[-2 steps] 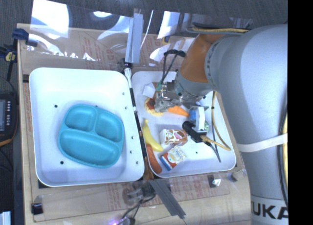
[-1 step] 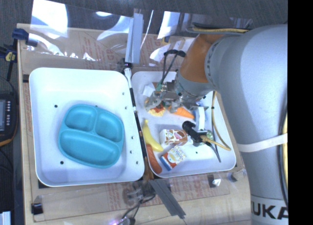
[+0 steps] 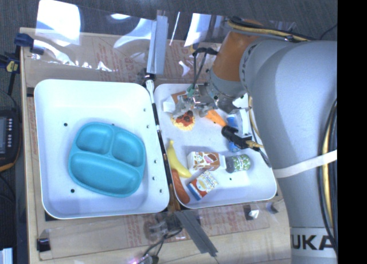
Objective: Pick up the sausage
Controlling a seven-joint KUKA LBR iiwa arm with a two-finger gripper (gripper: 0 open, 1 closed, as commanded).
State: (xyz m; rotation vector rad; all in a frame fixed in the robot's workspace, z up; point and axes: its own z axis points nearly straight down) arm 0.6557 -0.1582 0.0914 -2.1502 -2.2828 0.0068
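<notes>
The sausage is a reddish-brown stick lying along the left wall of the right bin, near its front corner and just below the banana. My gripper hangs low at the back of the right bin, over a red and yellow food piece. It is well away from the sausage, with the banana and cartons between them. The wrist hides how the fingers stand.
The left bin holds a blue divided plate. In the right bin lie an orange carrot, two small cartons and a grey-green can. The arm covers the bin's right side.
</notes>
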